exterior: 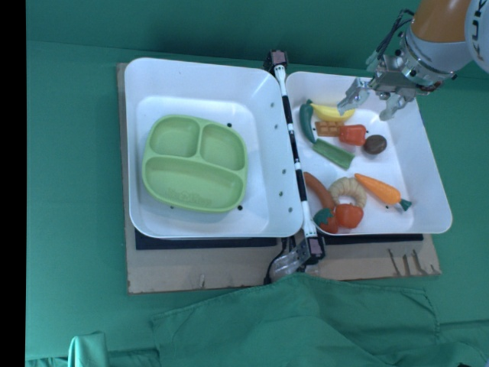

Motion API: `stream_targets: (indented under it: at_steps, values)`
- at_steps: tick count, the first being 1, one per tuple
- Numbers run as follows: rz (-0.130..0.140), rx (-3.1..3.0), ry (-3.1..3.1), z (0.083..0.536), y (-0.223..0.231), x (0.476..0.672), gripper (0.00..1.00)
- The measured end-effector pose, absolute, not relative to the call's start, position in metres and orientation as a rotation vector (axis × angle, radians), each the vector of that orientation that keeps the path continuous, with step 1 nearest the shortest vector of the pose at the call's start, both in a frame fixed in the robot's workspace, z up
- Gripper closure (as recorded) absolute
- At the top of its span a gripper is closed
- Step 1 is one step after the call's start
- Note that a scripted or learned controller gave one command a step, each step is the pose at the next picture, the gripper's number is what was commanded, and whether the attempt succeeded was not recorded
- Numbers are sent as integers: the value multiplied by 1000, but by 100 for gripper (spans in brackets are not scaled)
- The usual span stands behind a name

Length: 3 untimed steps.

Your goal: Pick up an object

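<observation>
The right bin (pixel 426 167) holds several toy foods: a yellow banana (pixel 333 112), a waffle piece (pixel 328 128), a red pepper (pixel 353 134), a brown ball (pixel 374 144), two green pods (pixel 307 121) (pixel 333 154), a sausage (pixel 318 189), a beige ring (pixel 348 190), a carrot (pixel 380 190) and a tomato (pixel 341 217). My gripper (pixel 374 102) hangs over the bin's far side, just right of the banana and above the brown ball. Its fingers are spread open, with nothing between them.
The left bin (pixel 153 82) holds a light green divided plate (pixel 196 163). A black-and-white bar (pixel 293 151) with clamps separates the bins. Both bins rest on a cardboard sheet (pixel 199 270) over green cloth. The arm comes in from the upper right.
</observation>
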<state>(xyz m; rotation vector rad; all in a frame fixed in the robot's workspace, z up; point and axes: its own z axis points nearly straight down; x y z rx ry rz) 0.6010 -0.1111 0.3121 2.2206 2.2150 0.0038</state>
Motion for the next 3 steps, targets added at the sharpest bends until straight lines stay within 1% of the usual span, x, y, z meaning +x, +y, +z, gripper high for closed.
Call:
stream_targets:
  at_steps: [1,2,3]
  values:
    - [1,2219,2212,247,-139,676,0]
    - [1,2230,2209,193,-190,635,0]
    - [11,2217,2202,211,-189,639,100]
